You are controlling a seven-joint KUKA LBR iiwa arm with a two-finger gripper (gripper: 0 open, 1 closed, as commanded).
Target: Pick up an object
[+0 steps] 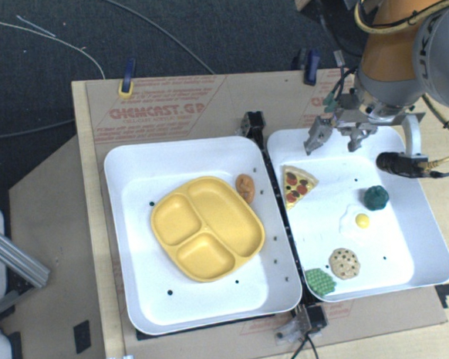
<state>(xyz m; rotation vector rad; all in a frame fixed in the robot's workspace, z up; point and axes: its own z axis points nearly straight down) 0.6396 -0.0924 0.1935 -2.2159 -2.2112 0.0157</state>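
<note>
Yellow divided plate [207, 227] sits in the left white bin [127, 221], a small brown potato-like piece [245, 186] touching its upper right edge. The right white bin [416, 253] holds a pizza slice [296, 185], green waffle piece [320, 281], cookie [344, 263], fried egg [357, 220] and dark green lump [376, 197]. The end effector [335, 135] hovers over this bin's far edge, fingers spread apart, grasping nothing.
</note>
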